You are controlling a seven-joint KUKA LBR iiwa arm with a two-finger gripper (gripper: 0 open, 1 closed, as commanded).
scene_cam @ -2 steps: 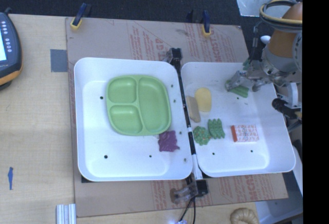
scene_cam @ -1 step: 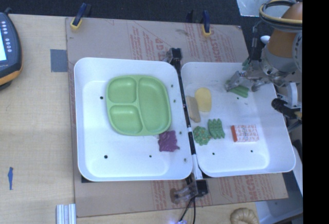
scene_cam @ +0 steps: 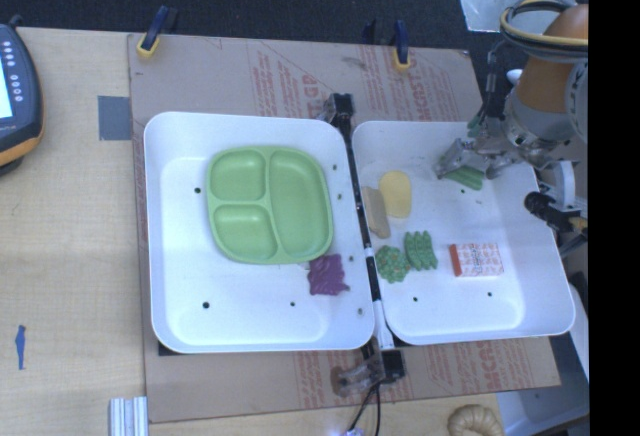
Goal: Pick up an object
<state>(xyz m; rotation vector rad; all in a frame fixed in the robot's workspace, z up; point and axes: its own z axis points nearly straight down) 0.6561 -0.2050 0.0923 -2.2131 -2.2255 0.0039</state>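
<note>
Though set low for a grasp, looks not yet lifted. Plate [scene_cam: 270, 204] well left of the yellow block [scene_cam: 396, 192]; green piece [scene_cam: 468, 179], the likely target, right of the block; gripper [scene_cam: 466, 164] touching that piece from above. Cannot tell whether spread or pinching. Next calls for a firm squeeze, then a straight rise.

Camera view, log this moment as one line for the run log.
gripper: low over right white bin, upper area | at small green item | grasp: unconfirmed | left white bin: green divided plate, purple piece
</note>
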